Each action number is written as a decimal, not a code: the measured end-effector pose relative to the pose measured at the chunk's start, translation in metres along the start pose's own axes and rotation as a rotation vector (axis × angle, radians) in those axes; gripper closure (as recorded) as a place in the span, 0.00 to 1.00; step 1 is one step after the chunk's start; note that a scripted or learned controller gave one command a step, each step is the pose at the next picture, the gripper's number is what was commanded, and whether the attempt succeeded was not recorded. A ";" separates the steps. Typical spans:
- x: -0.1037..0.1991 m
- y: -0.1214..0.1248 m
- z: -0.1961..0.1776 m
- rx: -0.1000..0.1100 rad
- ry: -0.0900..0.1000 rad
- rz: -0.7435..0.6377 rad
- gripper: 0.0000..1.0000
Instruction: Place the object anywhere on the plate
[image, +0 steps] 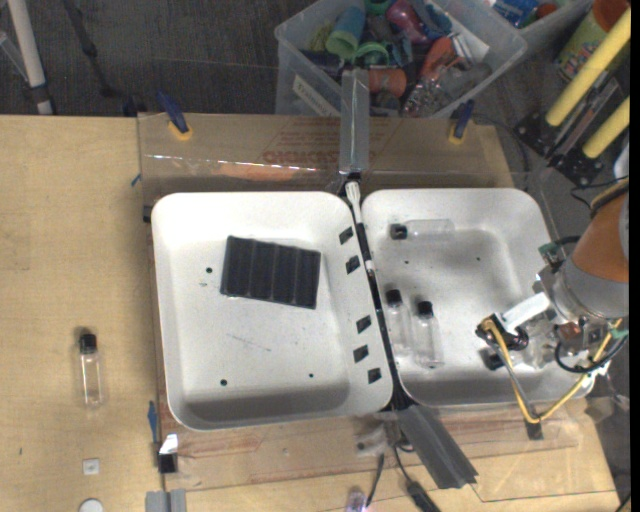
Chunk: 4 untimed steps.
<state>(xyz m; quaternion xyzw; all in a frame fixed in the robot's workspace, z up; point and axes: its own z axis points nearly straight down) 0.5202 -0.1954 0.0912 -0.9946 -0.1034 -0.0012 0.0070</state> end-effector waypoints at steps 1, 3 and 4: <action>0.013 0.006 0.003 0.002 -0.003 -0.288 1.00; -0.031 0.002 -0.008 0.007 0.016 -0.436 1.00; -0.033 0.008 0.001 -0.003 0.014 -0.905 1.00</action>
